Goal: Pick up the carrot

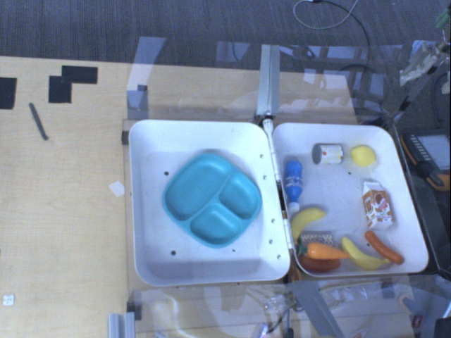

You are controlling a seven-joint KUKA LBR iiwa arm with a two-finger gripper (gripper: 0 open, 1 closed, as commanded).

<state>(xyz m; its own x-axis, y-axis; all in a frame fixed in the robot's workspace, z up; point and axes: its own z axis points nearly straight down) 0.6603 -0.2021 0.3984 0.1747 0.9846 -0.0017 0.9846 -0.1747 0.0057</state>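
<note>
Currently at approach stage; carrot not yet lifted. Located in right bin, front corner next to the divider, lying crosswise atop a red item, tip touching a banana. Best taken from straight above, closing across the narrow body at mid-length, clear of bin wall and banana. Looks orange, tapered, greenish at left end, smooth; probably a toy, likely to roll.

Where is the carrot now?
The carrot lies in the right bin, near its front-left corner, between two bananas.
</note>
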